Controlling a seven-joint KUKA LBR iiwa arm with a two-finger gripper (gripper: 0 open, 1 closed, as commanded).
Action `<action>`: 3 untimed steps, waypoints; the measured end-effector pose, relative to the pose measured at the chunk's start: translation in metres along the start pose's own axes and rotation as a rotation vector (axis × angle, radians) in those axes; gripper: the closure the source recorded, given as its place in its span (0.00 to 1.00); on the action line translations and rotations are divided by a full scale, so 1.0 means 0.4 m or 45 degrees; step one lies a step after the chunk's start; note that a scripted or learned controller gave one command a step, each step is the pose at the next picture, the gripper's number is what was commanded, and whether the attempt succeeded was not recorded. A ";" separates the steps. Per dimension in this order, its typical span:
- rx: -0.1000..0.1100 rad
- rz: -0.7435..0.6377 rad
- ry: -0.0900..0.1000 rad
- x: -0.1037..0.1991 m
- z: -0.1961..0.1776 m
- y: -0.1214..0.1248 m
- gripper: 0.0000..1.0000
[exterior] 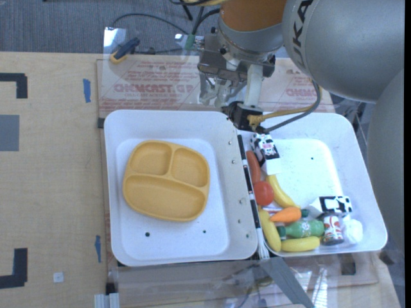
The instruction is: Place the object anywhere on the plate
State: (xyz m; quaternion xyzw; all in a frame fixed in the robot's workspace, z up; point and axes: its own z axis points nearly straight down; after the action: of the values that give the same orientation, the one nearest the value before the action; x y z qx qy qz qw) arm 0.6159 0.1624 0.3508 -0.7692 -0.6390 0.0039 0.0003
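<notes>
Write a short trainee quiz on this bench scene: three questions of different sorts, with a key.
1. True or false: a toy already lies on the yellow plate.
2. Pick one: the plate has A) two, B) three, C) five compartments.
3. Fill the gap: the carrot lies in the view's ___ bin.

Key: 1 false, the plate is bare. 2 B. 3 right; it lies among the other toys in the right bin.
</notes>
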 end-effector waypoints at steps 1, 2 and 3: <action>0.007 -0.305 -0.001 0.095 0.100 -0.064 1.00; 0.004 -0.374 0.001 0.121 0.347 -0.093 1.00; 0.006 -0.640 0.003 -0.091 0.458 -0.222 1.00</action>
State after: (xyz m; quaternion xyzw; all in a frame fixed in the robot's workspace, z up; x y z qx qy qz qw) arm 0.5208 0.1423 0.1681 -0.5860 -0.8103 0.0042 0.0037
